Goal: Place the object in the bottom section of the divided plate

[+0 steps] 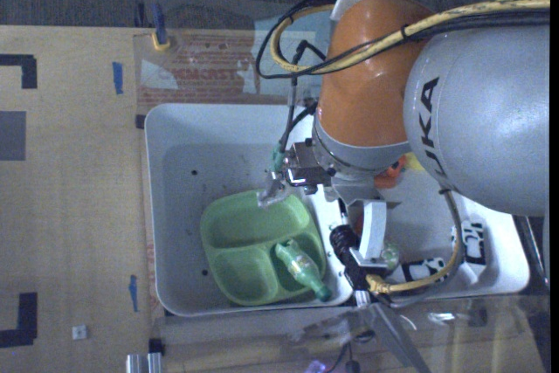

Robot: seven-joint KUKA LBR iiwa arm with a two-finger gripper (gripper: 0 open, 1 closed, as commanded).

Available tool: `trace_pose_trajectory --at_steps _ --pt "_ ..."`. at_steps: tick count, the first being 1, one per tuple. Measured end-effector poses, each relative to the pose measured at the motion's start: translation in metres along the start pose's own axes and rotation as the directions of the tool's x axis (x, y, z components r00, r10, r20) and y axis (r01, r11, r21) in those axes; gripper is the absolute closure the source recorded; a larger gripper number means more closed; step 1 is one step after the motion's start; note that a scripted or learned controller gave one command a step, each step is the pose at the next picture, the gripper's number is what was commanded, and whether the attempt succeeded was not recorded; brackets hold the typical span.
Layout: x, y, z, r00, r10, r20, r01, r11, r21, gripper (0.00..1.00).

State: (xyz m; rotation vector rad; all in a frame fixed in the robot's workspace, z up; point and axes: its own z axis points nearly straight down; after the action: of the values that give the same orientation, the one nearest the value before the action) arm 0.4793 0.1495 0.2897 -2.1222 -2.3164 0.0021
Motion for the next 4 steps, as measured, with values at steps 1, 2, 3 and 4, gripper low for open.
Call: trace_pose_trajectory --at_steps 1,2,3,4 --pt "0.0 0.0 0.0 1.0 0.0 0.0 0.0 1.0 0.0 0.0" --pt "0.052 0.003 0.135 0.974 -0.226 -0.001 0.226 0.974 0.002 0.0" --pt "0.005 0.013 0.185 0.999 -0.037 -0.018 0.036 0.998 -0.047 0.0" --pt "-0.006 0.0 -0.036 0.998 -0.07 0.0 0.07 0.998 -0.001 0.0"
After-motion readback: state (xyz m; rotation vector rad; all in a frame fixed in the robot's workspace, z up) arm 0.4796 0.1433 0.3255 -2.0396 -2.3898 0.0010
